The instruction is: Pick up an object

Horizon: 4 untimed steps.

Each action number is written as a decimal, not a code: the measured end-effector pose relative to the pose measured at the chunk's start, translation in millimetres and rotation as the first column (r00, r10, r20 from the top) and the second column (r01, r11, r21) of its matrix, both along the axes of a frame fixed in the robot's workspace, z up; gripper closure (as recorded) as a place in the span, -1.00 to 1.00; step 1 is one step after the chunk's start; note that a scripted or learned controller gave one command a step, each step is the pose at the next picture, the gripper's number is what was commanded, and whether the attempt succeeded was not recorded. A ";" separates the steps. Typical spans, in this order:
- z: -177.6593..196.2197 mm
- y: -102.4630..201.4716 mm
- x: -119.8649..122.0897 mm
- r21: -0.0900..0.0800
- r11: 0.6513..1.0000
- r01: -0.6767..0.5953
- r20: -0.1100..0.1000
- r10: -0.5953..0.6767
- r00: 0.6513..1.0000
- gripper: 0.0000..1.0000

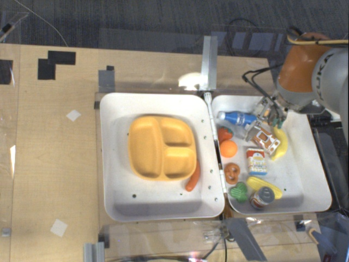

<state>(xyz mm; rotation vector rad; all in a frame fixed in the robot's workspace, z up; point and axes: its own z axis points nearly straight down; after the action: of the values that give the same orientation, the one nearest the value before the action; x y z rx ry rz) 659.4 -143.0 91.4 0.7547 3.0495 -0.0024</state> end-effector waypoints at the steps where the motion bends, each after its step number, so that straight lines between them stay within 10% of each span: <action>1: -2.6 11.8 -59.7 0.002 0.990 0.143 0.010 -0.143 0.990 -1.00; 2: 11.7 12.6 -55.7 0.001 0.991 0.136 0.023 -0.136 0.990 1.00; 4: 36.8 13.6 -50.7 -0.001 0.992 0.124 0.037 -0.124 0.992 1.00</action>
<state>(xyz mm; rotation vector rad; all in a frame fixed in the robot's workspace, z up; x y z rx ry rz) 608.7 -129.3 128.2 0.9317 2.9616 0.0072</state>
